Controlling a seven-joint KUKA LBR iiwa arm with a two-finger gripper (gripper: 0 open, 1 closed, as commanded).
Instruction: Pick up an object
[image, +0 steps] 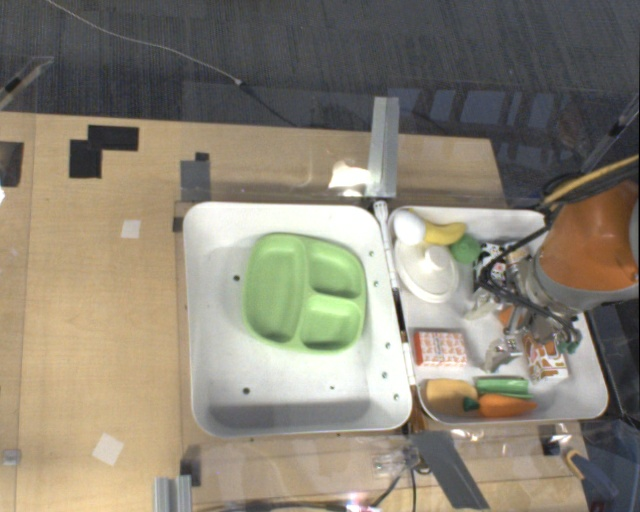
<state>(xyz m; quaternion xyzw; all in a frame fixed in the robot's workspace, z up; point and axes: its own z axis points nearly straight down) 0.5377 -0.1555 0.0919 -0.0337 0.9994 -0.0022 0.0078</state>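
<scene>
A grey arm with an orange band (592, 245) reaches in from the right edge of the frame over the right bin (598, 400), its gripper (505, 352) hanging low near the bin's centre. Whether the claw is open or closed cannot be told from this angle; nothing is seen between its tips.

Just left of the gripper lies a small red-and-white box (440, 348). Just right of it sits a red-and-white carton (546, 362). Below, along the bin's lower edge, lie a yellow piece (447, 390), a carrot (505, 406) and a green stick (502, 385), the stick touching the carrot's upper side.

In the bin's upper left, a white cup (428, 272) stands beside a banana (444, 235) and a small green item (464, 250).

The left bin (215, 400), at frame centre, holds a green divided tray (304, 290).
</scene>
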